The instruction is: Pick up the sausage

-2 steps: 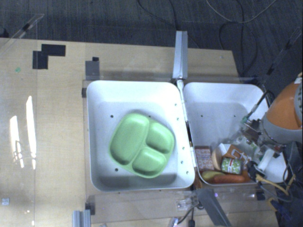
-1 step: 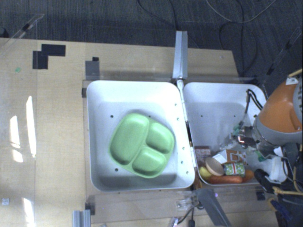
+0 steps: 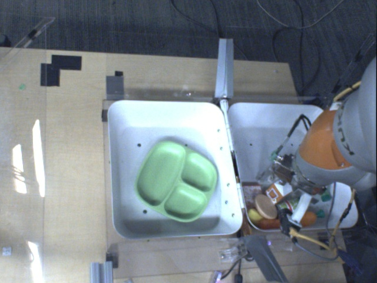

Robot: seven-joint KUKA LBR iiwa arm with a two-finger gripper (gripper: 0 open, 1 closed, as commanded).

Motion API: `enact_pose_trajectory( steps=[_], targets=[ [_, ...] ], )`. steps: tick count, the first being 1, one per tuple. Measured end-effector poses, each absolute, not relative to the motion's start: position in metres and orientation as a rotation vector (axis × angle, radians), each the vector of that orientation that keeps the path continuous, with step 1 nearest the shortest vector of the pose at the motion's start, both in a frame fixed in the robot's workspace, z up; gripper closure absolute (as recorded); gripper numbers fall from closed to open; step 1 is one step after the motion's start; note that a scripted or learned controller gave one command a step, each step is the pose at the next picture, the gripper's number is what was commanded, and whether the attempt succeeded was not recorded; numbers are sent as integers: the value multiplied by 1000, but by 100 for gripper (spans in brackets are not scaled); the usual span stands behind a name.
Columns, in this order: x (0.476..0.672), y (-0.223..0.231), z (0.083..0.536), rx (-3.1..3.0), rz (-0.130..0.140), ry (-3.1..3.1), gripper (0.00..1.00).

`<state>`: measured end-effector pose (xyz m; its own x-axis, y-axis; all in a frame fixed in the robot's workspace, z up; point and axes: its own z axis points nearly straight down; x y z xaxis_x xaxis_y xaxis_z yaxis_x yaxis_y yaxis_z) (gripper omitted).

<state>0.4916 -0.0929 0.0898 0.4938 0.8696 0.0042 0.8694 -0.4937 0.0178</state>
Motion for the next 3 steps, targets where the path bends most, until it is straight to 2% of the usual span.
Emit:
enact_pose_trajectory(
  steps=[1, 2, 3],
  targets=[
    [495, -90, 101, 2698, 32, 1584, 100],
    [497, -89, 112, 2693, 36, 1589, 100],
    [530, -141, 141, 2855, 2, 1309, 100]
  ],
)
